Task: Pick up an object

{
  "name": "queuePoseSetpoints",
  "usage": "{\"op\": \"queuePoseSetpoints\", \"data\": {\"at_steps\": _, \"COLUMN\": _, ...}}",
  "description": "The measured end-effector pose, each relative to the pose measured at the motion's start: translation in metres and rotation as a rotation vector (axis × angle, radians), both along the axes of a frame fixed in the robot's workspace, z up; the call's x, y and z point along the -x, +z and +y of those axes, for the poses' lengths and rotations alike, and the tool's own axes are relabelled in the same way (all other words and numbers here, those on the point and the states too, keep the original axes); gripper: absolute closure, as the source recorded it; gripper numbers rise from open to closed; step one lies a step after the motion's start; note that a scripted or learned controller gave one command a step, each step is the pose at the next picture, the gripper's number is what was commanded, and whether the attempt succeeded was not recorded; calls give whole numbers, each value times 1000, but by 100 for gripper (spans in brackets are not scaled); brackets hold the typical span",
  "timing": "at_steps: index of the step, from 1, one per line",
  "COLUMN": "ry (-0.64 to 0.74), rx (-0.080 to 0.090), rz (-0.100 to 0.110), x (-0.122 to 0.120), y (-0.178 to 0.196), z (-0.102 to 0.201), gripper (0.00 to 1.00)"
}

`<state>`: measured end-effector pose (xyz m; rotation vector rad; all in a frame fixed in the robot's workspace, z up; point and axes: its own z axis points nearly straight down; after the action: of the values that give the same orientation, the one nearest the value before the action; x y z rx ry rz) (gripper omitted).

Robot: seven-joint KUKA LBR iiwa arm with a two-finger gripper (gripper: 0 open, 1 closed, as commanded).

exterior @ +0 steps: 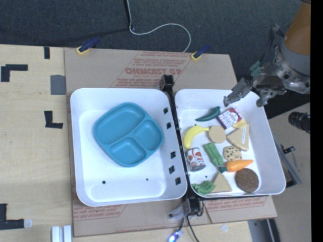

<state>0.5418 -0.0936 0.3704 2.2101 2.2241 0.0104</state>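
Observation:
The right bin holds several toy foods: a yellow banana, a dark green pepper, a red and white packet, a cheese wedge, a speckled cookie, a carrot, a small can and a brown round patty. My gripper hangs above the bin's far right corner, just beyond the packet. It is open, its two dark fingers spread, and nothing sits between them.
The left bin carries a blue divided plate. A green leaf piece and a tan wedge lie at the right bin's near edge. Black clips run along the seam between the bins.

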Motion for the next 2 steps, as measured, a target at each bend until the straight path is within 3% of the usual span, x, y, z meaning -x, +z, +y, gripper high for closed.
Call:
{"op": "queuePoseSetpoints", "data": {"at_steps": 1, "ry": -3, "rx": 1, "rz": 10, "x": 0, "y": 3, "z": -2, "gripper": 100}}
{"op": "queuePoseSetpoints", "data": {"at_steps": 2, "ry": -1, "rx": 1, "rz": -7, "x": 30, "y": 148, "z": 22, "gripper": 100}}
